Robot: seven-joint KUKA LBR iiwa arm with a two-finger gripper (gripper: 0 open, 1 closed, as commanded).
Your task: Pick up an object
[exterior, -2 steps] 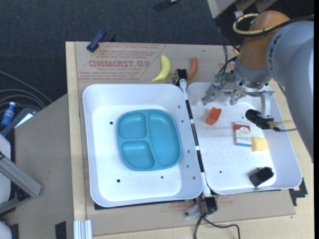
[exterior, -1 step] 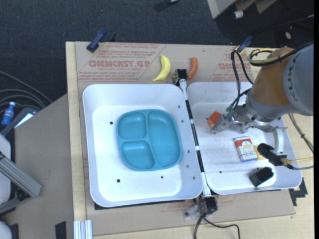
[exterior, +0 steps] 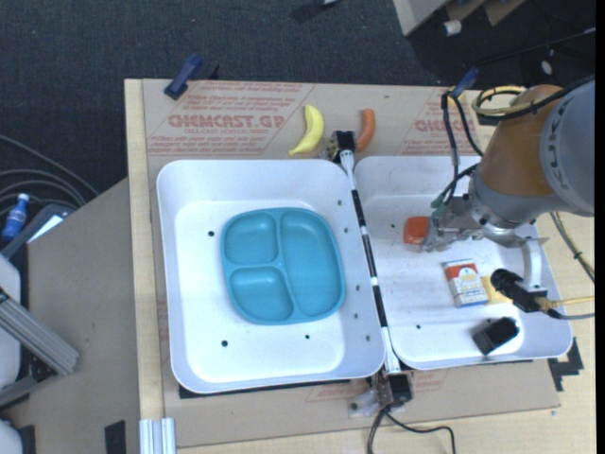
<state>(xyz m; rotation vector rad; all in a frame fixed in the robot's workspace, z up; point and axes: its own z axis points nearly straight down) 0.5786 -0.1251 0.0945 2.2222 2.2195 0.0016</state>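
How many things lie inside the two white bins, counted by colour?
Blue: 1, the plate in the left bin
Orange: 1, the cube in the right bin
Red and white: 1, the box in the right bin
Black: 1, the block in the right bin
Total: 4
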